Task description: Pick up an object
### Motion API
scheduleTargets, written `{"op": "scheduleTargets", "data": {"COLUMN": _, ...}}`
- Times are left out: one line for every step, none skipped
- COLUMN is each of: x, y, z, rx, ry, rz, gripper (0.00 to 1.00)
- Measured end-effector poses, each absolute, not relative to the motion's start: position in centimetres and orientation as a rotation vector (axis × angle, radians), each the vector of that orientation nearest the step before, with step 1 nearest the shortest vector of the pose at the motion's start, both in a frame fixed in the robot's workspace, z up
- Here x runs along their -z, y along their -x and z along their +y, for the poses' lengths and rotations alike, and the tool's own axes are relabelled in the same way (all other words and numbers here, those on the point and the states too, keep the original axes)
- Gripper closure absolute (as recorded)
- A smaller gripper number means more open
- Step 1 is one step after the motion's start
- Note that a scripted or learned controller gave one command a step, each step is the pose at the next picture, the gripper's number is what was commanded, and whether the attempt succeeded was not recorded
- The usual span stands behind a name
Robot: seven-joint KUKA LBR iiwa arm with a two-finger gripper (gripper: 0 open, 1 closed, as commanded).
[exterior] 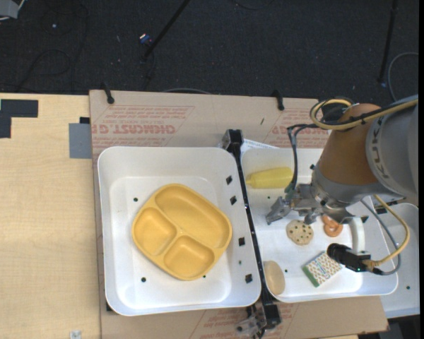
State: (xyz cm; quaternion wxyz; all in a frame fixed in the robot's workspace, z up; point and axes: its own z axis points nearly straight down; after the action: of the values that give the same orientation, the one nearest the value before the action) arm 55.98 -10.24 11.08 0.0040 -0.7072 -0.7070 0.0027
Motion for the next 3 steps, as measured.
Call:
{"op": "scheduleTargets", "data": {"x": -12.4, "y": -56.1, "z": -10.4, "rx": -0.006, "ry": 2.223, "rz": -2.212, "gripper": 1.0}}
{"op": "scheduleTargets", "data": {"x": -16.8, "y": -56.6, "z": -10.8, "rx": 0.001, "ry": 2.224, "rz": -2.22, "gripper": 1.0}}
{"op": "scheduleTargets", "data": {"x": -21.3, "y": -56.6, "z": -10.9, "rx": 0.002, "ry": 2.222, "rz": -2.223, "gripper": 1.0}}
